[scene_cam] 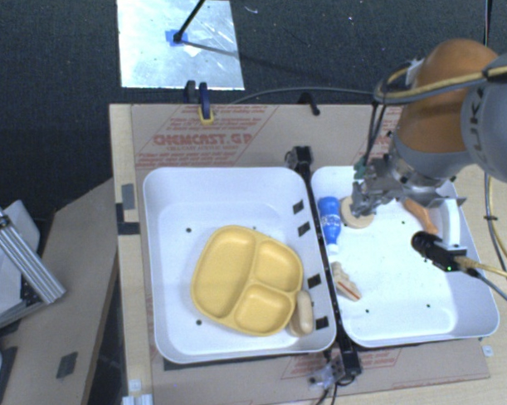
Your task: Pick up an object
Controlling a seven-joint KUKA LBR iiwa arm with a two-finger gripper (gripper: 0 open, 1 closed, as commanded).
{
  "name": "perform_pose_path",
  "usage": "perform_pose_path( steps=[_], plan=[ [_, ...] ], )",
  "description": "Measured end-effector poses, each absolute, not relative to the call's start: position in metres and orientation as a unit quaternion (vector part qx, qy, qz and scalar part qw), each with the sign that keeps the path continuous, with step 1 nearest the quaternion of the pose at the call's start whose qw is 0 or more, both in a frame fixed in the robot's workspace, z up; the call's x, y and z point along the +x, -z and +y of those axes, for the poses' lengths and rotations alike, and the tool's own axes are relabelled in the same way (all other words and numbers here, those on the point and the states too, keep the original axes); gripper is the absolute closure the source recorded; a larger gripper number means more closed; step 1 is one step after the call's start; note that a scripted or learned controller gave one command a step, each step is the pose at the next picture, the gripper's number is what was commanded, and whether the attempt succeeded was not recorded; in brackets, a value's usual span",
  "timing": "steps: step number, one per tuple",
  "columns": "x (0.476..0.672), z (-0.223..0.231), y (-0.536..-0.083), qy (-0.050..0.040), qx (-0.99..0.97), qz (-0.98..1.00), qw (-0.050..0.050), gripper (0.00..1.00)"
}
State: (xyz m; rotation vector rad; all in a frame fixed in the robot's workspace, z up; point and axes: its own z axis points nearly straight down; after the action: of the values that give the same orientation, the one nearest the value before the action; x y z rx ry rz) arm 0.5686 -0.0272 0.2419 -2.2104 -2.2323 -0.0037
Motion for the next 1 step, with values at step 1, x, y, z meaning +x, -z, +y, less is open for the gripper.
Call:
perform_pose_path(
  steps=[1],
  plan=[
    [0.5592,0.0201,-0.2334,0.0011,-0.704,-0.71,0.001,1.0]
  ],
)
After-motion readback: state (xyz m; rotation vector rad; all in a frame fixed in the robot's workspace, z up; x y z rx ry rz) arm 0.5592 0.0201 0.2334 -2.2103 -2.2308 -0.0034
